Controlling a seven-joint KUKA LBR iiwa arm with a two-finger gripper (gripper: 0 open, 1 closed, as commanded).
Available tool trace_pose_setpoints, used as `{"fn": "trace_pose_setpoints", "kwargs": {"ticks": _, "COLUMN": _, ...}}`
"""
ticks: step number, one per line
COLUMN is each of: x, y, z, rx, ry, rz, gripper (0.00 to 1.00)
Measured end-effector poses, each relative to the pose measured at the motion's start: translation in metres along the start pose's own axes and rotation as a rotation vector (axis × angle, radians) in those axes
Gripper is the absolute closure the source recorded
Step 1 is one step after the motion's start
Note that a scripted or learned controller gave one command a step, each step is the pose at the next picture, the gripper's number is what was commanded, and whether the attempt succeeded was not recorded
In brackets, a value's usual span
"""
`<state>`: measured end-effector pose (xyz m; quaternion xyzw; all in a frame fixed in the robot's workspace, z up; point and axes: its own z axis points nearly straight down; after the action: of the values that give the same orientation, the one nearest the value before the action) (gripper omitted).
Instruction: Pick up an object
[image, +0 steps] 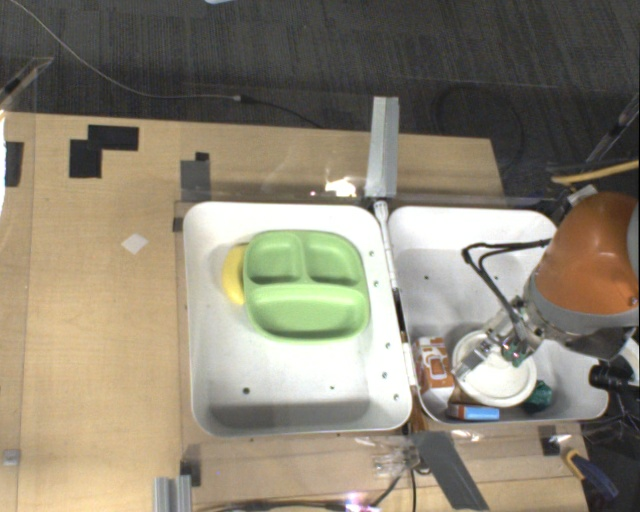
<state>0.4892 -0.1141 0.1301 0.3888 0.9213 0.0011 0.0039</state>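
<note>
My gripper reaches from the right into the right bin, low over a white round bowl near the bin's front edge. Its fingertips sit at the bowl's upper rim. Beside the bowl lie a brown and orange snack packet, a blue and orange marker-like tube and a small teal object. In the left bin rests a green divided plate, with a yellow object peeking out from under its left edge.
The arm's orange band and a black cable hang over the right bin's right half. A metal divider post stands behind the seam between the bins. Wooden bench surrounds them.
</note>
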Motion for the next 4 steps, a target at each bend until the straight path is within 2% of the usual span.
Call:
{"fn": "trace_pose_setpoints", "kwargs": {"ticks": 1, "x": -0.017, "y": -0.015, "z": -0.088, "rx": -0.001, "ry": -0.002, "rz": -0.123, "gripper": 0.00}}
{"fn": "trace_pose_setpoints", "kwargs": {"ticks": 2, "x": 0.000, "y": 0.003, "z": 0.015, "rx": -0.003, "ry": -0.010, "rz": -0.162, "gripper": 0.00}}
{"fn": "trace_pose_setpoints", "kwargs": {"ticks": 3, "x": -0.059, "y": -0.057, "z": -0.108, "rx": 0.000, "ry": -0.003, "rz": -0.122, "gripper": 0.00}}
{"fn": "trace_pose_setpoints", "kwargs": {"ticks": 4, "x": -0.062, "y": -0.051, "z": -0.008, "rx": -0.010, "ry": -0.024, "rz": -0.112, "gripper": 0.00}}
